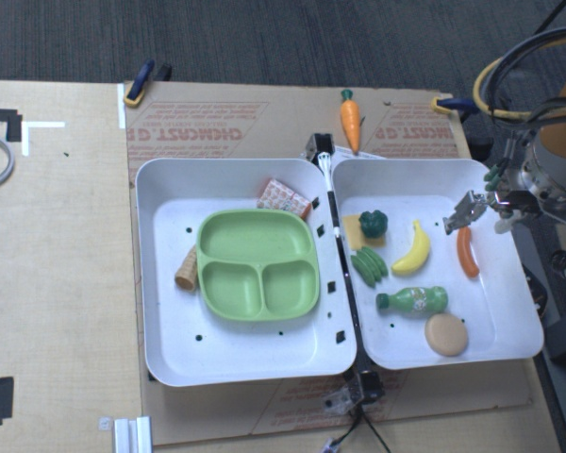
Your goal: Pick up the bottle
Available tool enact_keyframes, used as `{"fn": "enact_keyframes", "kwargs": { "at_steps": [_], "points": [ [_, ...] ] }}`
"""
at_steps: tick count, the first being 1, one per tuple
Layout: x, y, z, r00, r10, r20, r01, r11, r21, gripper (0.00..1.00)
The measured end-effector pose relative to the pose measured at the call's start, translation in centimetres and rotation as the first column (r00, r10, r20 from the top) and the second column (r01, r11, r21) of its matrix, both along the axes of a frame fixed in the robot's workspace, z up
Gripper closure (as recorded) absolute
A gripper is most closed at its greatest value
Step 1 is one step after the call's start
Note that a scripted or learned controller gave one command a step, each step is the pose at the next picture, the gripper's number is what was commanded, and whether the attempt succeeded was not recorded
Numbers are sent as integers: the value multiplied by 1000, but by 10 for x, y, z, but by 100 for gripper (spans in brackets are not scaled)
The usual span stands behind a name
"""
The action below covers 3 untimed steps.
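The green bottle point(412, 300) lies on its side in the right bin point(505, 333), cap pointing left, near the bin's front. It has a pale label around its middle. My gripper point(465, 209) hangs over the back right part of that bin, above the red sausage point(467, 251) and well behind and to the right of the bottle. Nothing is seen in the gripper. The bottle is free of it, with a tan bun point(446, 334) just in front of it.
The right bin also holds a banana point(410, 250), broccoli point(373, 223) and a green pod point(369, 265). In the left bin point(160, 347) sit a green divided plate point(259, 264), a cone point(187, 270) and a small box point(285, 196). A carrot point(350, 121) lies behind the bins.
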<state>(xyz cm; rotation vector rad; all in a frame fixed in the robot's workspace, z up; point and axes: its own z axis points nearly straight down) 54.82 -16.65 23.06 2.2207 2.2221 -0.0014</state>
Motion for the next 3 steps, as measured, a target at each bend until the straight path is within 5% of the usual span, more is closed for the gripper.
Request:
{"fn": "enact_keyframes", "kwargs": {
  "at_steps": [1, 2, 3],
  "points": [
    [0, 0, 9, 1000, 1, 1, -1, 1000, -1, 100],
    [-55, 12, 10, 999, -41, 0, 41, 999, 0, 100],
    [-71, 25, -26, 917, -400, -3, 400, 917, 0, 100]
  ]
}}
